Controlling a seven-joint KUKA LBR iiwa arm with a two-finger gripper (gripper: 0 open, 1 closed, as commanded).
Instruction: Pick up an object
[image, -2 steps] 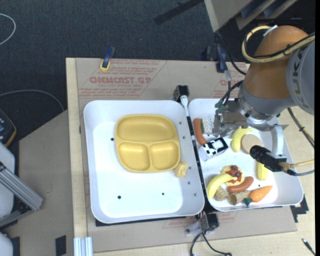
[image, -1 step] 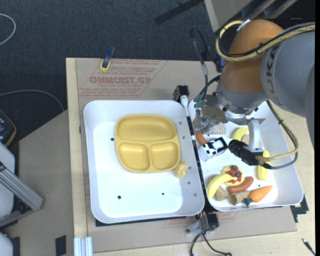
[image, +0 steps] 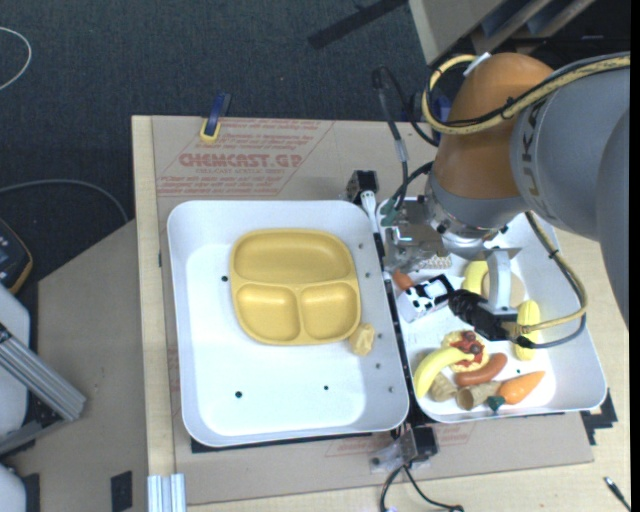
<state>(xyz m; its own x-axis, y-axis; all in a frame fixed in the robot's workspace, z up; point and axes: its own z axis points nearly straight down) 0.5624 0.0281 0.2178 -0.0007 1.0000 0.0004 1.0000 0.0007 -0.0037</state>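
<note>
Nearest, right of the yellow three-compartment plastic plate (image: 295, 285), smooth toy foods are lying heaped in the right bin (image: 590, 375): a tapered orange carrot (image: 520, 386), a glossy red sausage (image: 480, 371) and a curved yellow banana (image: 429, 370). A pale lumpy chunk (image: 362, 341) is touching the plate's lower right corner inside the glossy white left bin (image: 185, 300). Farther back, just right of the plate, the metallic gripper (image: 418, 252) is hanging above a black-and-white piece (image: 430, 293); whether it is gripping anything I cannot tell.
</note>
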